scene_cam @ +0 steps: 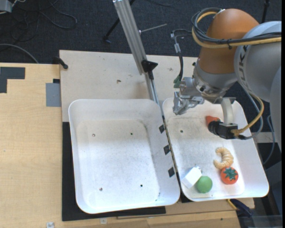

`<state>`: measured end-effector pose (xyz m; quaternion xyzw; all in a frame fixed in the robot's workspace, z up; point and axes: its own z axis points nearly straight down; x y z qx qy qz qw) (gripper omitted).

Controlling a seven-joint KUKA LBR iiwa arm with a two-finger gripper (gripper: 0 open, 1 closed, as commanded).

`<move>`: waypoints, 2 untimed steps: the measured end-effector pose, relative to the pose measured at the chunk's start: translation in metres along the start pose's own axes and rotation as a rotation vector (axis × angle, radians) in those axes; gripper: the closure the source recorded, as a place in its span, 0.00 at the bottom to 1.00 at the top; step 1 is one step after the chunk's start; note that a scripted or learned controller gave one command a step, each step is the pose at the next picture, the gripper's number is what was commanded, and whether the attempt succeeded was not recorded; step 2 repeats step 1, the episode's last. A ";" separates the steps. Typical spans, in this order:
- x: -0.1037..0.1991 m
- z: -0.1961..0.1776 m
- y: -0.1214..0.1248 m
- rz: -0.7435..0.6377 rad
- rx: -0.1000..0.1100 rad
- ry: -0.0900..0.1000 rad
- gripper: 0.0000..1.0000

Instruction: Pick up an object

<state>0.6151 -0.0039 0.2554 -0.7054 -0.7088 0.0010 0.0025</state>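
You are looking at the end effector [181, 104] hanging over the far left part of the right bin [256, 186]. Whether it is wide or narrow you cannot tell from this angle, and nothing is showing in its grip. The objects are lying well apart from it: a green ball [204, 184] touching a white block [192, 176] near the front rim, a red tomato [230, 175] just beside a tan curled piece [223, 156], and an orange-red item [212, 120] partly hidden behind the arm's black fitting [224, 129]. The left bin [78, 127] is sitting alongside on the counter [23, 151].
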 end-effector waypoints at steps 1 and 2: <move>0.051 0.001 0.019 0.000 -0.003 -0.001 1.00; 0.051 0.001 0.019 0.000 -0.003 -0.001 1.00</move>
